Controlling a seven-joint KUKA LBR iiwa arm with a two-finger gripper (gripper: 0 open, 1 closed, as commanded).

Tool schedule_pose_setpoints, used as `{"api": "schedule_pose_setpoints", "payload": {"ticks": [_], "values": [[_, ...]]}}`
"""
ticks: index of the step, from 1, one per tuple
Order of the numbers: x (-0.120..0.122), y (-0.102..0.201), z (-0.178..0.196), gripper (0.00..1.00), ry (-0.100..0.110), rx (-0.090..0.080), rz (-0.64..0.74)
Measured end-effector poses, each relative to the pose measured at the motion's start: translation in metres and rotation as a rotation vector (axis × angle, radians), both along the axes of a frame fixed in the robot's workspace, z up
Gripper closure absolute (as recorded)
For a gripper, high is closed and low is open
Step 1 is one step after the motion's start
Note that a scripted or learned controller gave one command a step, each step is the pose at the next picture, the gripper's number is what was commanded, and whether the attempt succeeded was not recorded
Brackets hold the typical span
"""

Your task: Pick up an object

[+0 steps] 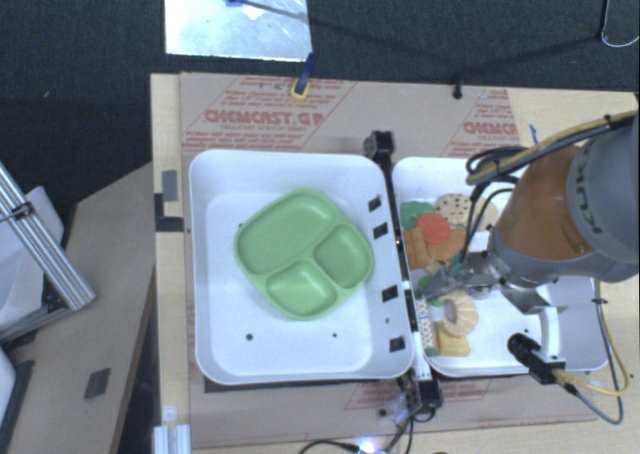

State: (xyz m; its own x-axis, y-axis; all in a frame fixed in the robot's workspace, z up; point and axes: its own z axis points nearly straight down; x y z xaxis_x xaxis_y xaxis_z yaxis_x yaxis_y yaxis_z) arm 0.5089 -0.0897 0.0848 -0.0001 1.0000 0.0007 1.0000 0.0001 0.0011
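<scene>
Your arm point(560, 212) reaches in from the right, its orange band and grey wrist bulked over the right bin point(500, 357), bent downward so the pincer point(455, 280) sits low among the small items at that bin's left side; you cannot tell from this angle whether it is open, closed or gripping anything, since the wrist and cables cover it. Going left to right across the scene: a metal frame point(40, 252) stands at the far left edge beside a tan side surface, then the worktop point(260, 112) lined with printed brown cardboard carries the left bin point(215, 342), where a green divided plate point(303, 254) lies tilted near the middle. A black divider bar point(392, 242) runs between the two bins. Past it, the right bin holds a cluster of toy food point(432, 232), red, green, orange and tan pieces packed against its left wall, with a round tan piece point(461, 314) and a yellow block point(453, 345) nearer the front. The pincer is down in this cluster, just above the round tan piece and beside the orange pieces. Beyond the worktop, dark carpet holds a shiny sheet point(237, 2).
</scene>
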Motion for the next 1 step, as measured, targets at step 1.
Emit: {"api": "schedule_pose_setpoints", "payload": {"ticks": [1], "values": [[0.002,0.0006,0.0127,1.0,-0.005,0.001,0.001]]}}
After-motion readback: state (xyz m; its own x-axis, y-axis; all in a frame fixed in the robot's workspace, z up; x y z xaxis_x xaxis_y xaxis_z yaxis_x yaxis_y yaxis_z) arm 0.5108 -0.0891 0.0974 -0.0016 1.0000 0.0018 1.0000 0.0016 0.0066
